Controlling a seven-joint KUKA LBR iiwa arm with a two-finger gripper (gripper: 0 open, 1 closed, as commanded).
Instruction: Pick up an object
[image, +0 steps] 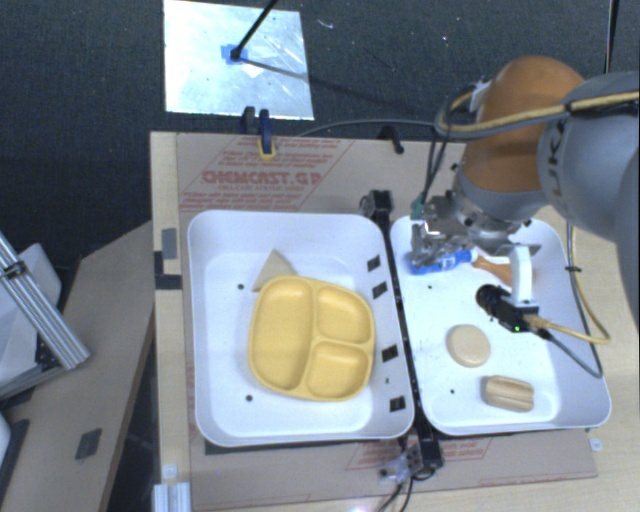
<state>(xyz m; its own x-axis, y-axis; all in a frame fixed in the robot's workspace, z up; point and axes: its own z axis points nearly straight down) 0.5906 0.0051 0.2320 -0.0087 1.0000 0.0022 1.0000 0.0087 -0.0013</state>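
My gripper (430, 242) is low in the far left corner of the right bin (572, 395), directly over a small blue object (445, 261). The blue object lies on the bin floor, partly covered by the gripper. I cannot tell whether the two are touching. An orange piece (490, 267) lies just right of the blue one, partly hidden by the wrist. Nearer the front of the same bin sit a round tan disc (468, 345) and a tan bread-like roll (508, 392), both apart from the gripper.
The left bin (215, 300) holds a yellow divided plate (310, 338) with a tan wedge (274, 267) tucked behind its far left rim. A black-clipped divider (392, 300) separates the two bins. The grey arm and its orange band (520, 120) hang over the right bin's far side.
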